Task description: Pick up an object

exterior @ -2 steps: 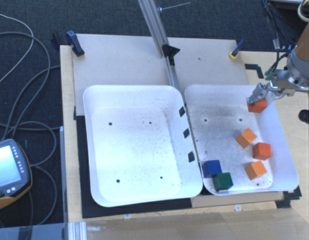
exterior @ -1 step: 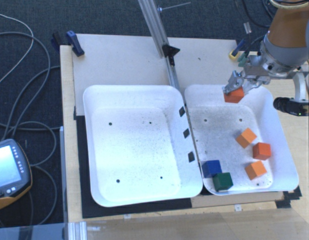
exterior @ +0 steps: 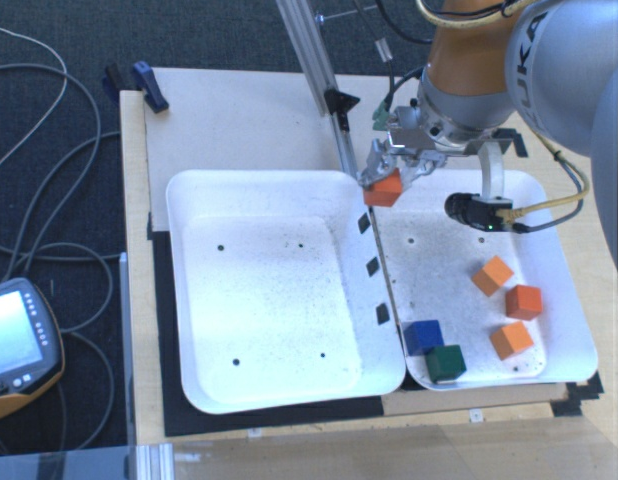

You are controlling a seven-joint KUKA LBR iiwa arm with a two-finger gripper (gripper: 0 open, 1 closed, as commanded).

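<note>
Orange block [exterior: 385, 190] between pincer [exterior: 387, 175] fingers (aloft)

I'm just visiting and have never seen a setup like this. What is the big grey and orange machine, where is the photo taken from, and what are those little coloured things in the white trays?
The grey and orange machine is a robot arm reaching in from the right of the picture. At its end is a gripper, a two-finger claw for picking things up. The photo comes from one fixed camera above the bench, looking down at a slant.

On the bench sit two shallow white bins side by side. The left bin and the right bin meet near the middle. In the right bin lie small blocks: a blue block, a green block and three orange blocks.

The gripper has one more orange-red block between its fingers, held near the line where the bins meet.
</note>
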